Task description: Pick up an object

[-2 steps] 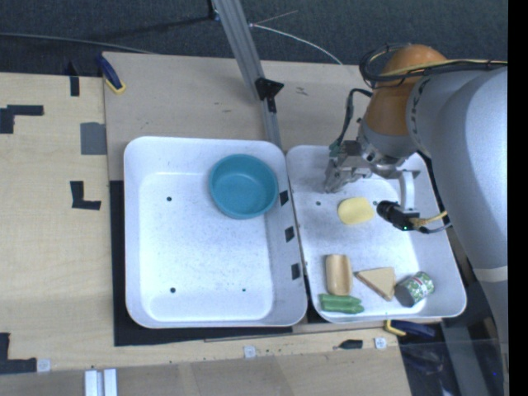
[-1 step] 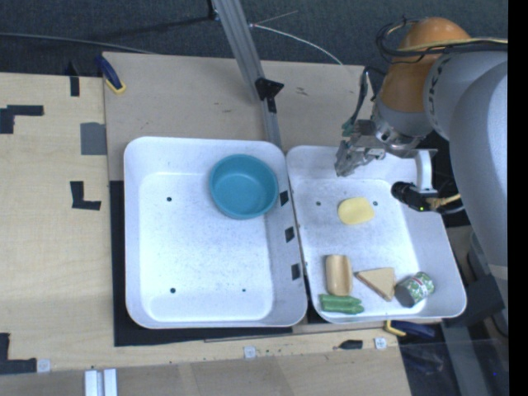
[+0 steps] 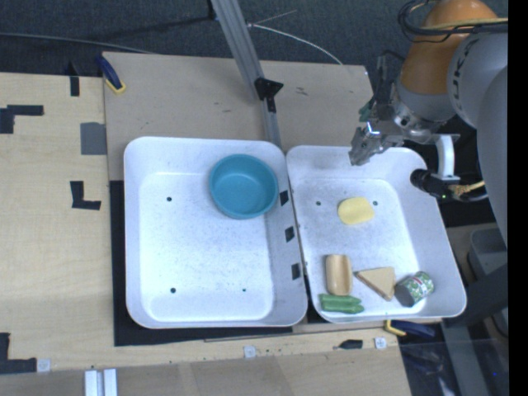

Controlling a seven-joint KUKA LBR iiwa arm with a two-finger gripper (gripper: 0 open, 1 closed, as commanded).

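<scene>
My gripper [image 3: 363, 151] hangs over the back edge of the right bin [image 3: 429, 221], pointing down, with nothing seen between its tips. Below it in that bin lies a round yellow object [image 3: 355, 211]. Near the bin's front edge sit a tan cylinder [image 3: 337, 273], a tan wedge [image 3: 378, 281], a green bean-shaped piece [image 3: 341, 304] and a small grey-green can [image 3: 414, 289]. A blue bowl [image 3: 242, 186] rests at the back of the left bin [image 3: 165, 246].
A slanted metal pole [image 3: 243, 48] comes down to the gap between the bins at the back. The grey arm with its orange band [image 3: 450, 40] fills the upper right. Black clips [image 3: 290, 233] line the seam between the bins.
</scene>
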